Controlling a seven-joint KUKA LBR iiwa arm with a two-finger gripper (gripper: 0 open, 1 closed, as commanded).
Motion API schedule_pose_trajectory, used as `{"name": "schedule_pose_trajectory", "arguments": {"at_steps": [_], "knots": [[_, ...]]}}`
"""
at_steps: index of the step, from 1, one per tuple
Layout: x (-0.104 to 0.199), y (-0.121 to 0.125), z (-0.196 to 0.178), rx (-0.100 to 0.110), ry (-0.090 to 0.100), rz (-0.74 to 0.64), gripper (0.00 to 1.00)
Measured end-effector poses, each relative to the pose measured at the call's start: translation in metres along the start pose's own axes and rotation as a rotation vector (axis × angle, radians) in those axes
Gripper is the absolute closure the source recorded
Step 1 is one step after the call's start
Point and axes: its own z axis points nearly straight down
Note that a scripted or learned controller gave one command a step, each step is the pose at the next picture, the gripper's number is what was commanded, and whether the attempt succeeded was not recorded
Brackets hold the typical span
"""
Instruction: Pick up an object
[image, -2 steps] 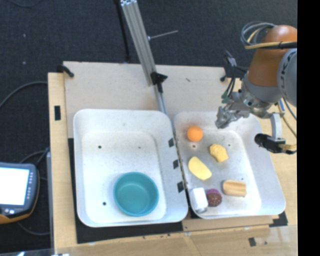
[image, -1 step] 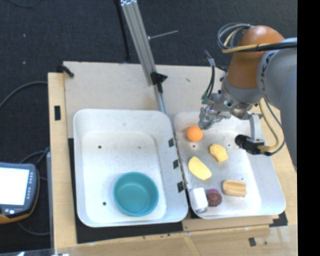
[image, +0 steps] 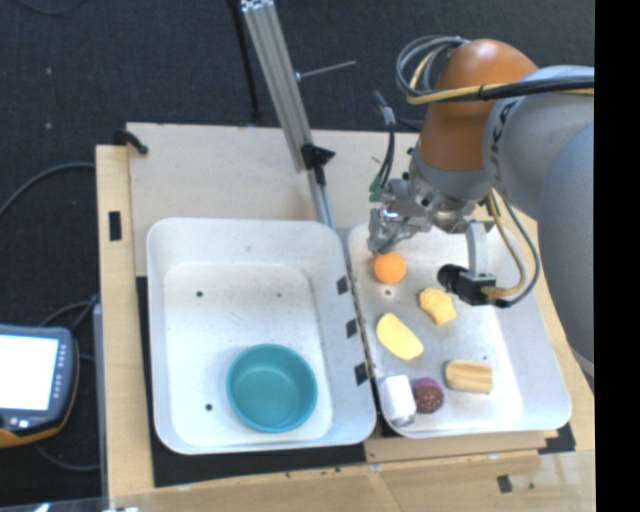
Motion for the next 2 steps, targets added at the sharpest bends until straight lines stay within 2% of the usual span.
{"name": "schedule_pose_trajectory", "arguments": {"at_steps": [1, 2], "knots": [[0.048, -0.004, 0.003, 0.004, 0.000, 0.001, 1.00], [0.099, 0.012, -0.001, 0.001, 0.000, 0.000, 1.00]]}}
